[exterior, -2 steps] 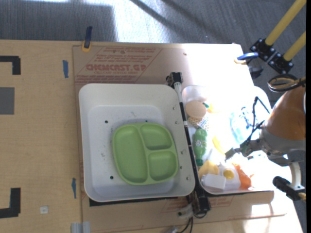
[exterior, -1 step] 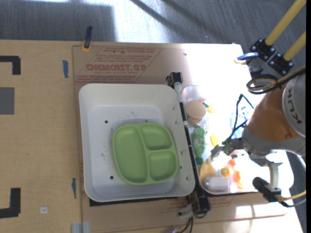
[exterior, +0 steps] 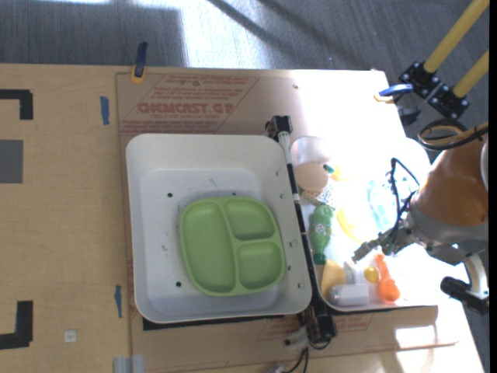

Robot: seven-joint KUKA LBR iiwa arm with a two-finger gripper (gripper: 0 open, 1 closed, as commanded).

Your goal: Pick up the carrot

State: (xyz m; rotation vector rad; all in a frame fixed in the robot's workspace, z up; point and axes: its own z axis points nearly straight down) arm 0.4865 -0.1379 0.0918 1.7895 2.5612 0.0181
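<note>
Carrot lay in the right bin, near its front right corner, orange, lying loose on the floor. Gripper hovered just above and left of it, not touching it that I could see; couldn't tell if the claw was apart or together, too much glare. Beside the carrot: small white block, yellow wedge, green bottle-shaped toy, egg-like tan ball. Left bin held a green divided plate.
</note>
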